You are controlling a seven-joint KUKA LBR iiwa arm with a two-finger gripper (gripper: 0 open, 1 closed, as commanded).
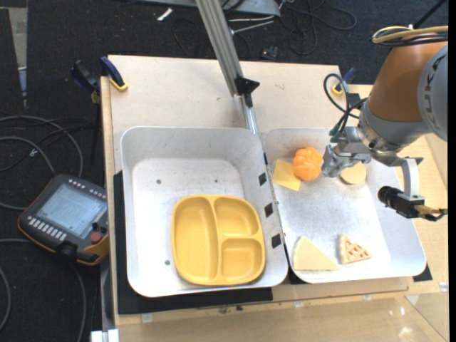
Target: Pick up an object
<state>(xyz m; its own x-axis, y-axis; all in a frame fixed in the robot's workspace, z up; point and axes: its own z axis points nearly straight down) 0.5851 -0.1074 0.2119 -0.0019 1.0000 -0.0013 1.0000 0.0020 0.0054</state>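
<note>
Gripper (340, 164): low in right bin (399, 251), beside orange toy fruit (308, 163), placed for a pick; grip state indiscernible.

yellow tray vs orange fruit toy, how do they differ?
The yellow tray is flat, wide and split into three compartments; the orange fruit toy is small, round and lumpy. The yellow tray lies alone in the left bin; the orange fruit toy sits in the right bin beside the gripper. Both look like plastic.
</note>
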